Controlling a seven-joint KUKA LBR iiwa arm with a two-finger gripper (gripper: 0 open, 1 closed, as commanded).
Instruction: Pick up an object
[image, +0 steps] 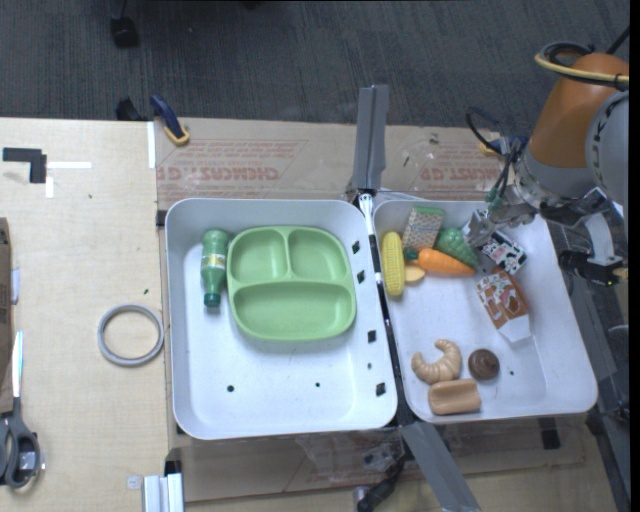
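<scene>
The right bin (560, 385) holds an ear of corn (392, 262), a carrot (446, 263), a green vegetable (455, 242), a patterned packet (423, 226), a black-and-white carton (504, 252), a red-brown carton (501, 299), a croissant (438, 360), a chocolate donut (484, 364) and a bread roll (454, 397). My gripper (497, 228) reaches down from the upper right to the bin's far side. It hangs just above the black-and-white carton, beside the green vegetable. I see nothing held in it.
The left bin (280, 395) holds a green divided plate (292, 281) and a green bottle (213, 266). On the bench to the left lie a tape ring (130, 333) and scissors (18, 445). A grey post (371, 135) stands behind the bins' shared wall.
</scene>
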